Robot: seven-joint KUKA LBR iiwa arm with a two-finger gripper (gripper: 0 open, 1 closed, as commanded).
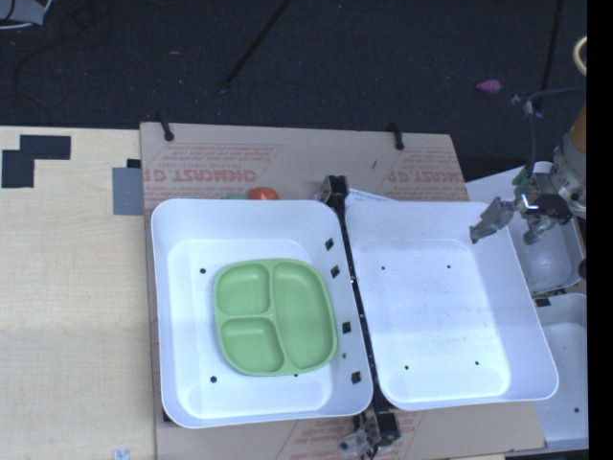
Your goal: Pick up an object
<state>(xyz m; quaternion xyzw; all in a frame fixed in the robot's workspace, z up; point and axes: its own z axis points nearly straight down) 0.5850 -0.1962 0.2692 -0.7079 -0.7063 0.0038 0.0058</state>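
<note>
Plainly, our green divided plate [275, 316] lies flat in the left bin [182, 401], toward eight o'clock from our gripper [508, 214] hovering at the right bin's [536, 381] two-o'clock rim; finger spread we cannot tell.

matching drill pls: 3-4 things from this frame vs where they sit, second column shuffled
1. green divided plate
2. gripper
3. orange-red object
4. right bin

A. just behind the left bin's far rim
B. nearest the arm's side
C. flat in the left bin
D. over the right bin's far right corner

Pairs: 1-C, 2-D, 3-A, 4-B
</note>
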